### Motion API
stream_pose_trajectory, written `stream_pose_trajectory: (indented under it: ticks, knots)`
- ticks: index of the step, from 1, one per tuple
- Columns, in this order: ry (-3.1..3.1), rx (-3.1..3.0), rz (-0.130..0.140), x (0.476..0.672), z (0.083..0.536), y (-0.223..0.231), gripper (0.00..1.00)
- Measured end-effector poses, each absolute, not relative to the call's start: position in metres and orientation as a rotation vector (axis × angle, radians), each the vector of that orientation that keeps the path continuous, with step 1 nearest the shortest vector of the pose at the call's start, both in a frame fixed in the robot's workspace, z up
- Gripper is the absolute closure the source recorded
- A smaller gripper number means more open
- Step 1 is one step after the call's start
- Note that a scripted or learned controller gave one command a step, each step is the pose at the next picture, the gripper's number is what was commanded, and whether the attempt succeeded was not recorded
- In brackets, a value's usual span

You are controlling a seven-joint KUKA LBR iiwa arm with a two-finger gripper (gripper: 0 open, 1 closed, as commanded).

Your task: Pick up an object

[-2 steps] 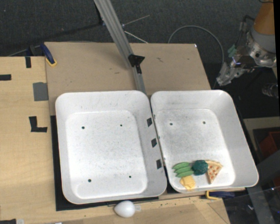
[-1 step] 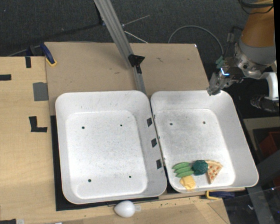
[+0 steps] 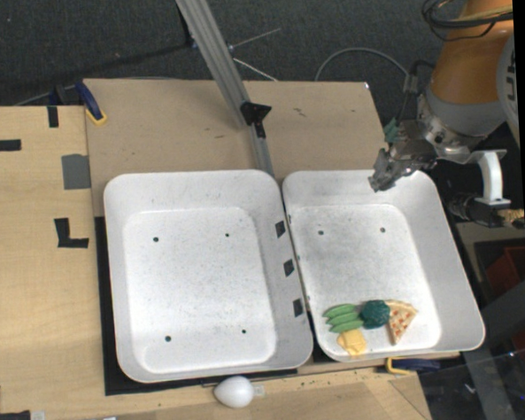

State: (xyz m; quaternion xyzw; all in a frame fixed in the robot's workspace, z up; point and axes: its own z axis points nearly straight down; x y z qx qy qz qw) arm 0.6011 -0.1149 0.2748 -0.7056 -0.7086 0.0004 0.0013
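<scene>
Speckled white bin (image 3: 424, 239), perhaps rubbery toys (image 3: 372, 319), gripper (image 3: 383, 179)

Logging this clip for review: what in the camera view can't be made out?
- Two-finger gripper, camera view: small and dark over the right white bin's far rim; finger state unreadable.
- Grey and orange arm: cut off by the right edge.
- Small dark teal toy among the green, yellow and pizza-slice pieces: too small to identify.
- White egg-shaped object on the bench: identity unclear.

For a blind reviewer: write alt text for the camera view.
A grey and orange robot arm's gripper hovers over the far rim of the right white bin, whose near edge holds a green toy, dark teal toy, yellow toy and pizza slice toy. The left bin sits alongside.
</scene>
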Motion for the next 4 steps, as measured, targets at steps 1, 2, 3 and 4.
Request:
stream_pose_trajectory:
  ticks: [1,2,3,4]
  knots:
    - [-2.224,-2.212,0.004,0.571,0.259,-0.061,1.00]
    - [-2.223,-2.212,0.005,0.544,0.240,-0.016,1.00]
    - [-2.223,-2.214,0.005,0.521,0.232,0.023,1.00]
    - [-2.226,-2.210,0.003,0.503,0.225,0.082,1.00]
